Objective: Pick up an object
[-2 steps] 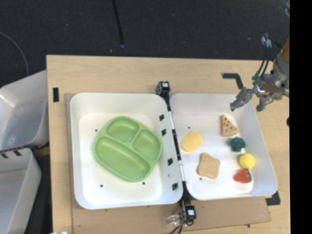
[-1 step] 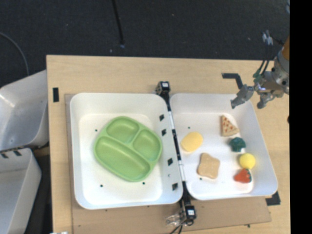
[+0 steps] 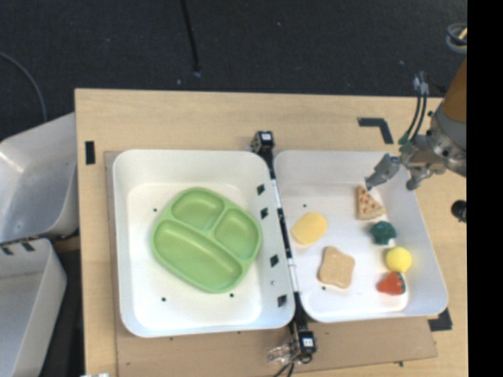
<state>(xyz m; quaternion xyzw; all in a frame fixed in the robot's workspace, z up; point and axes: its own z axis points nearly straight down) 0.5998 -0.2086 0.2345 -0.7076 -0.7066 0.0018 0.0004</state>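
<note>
The hand (image 3: 398, 173) hung over the far right part of the right bin (image 3: 330, 163), its two fingers spread wide with nothing between them. The pizza slice (image 3: 368, 203) lay in that bin just below the left finger (image 3: 379, 173), whose tip was close above the slice's upper corner; whether they touched could not be told.

Taking the pizza slice as the landmark, the other pieces in the right bin sat thus: a dark green broccoli piece (image 3: 382, 232) just beneath it to the right, a yellow lemon (image 3: 398, 259) further down on the same side, and a red tomato piece (image 3: 391, 283) touching the lemon from below. A yellow oval chip (image 3: 310, 228) lay to the slice's lower left, well apart, and a tan bread slice (image 3: 336, 267) lay below that, between the chip and the tomato piece.

The left bin (image 3: 126, 210) held a green divided plate (image 3: 206, 239), lying flat at its middle. Both bins rested side by side on the wooden bench (image 3: 196, 120).
</note>
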